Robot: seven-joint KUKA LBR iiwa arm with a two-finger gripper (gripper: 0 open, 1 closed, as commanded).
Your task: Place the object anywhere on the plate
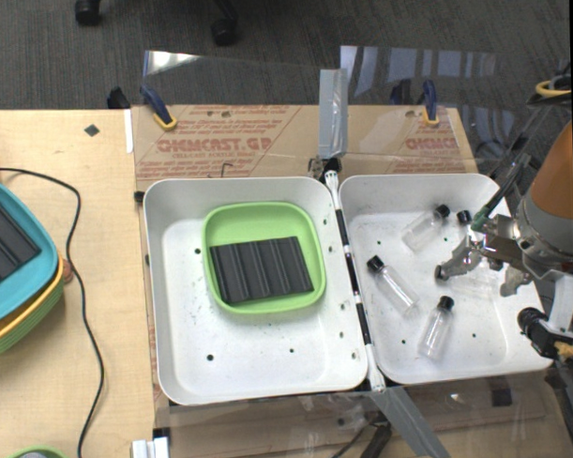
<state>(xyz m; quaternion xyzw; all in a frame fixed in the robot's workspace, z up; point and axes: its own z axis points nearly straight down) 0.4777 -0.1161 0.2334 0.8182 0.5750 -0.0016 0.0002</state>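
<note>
Just left of the tool (457,264) lie clear vials (394,285); tool's spread unreadable; plate (261,259) well apart.

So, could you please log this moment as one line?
gripper over right bin | vials loose | green plate in left bin

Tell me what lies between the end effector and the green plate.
In the camera view, between the end effector and green plate: a clear vial, bare bin floor, and the bins' adjoining rims.

A black cable (78,306) snakes past stacked teal trays (20,256).
</note>
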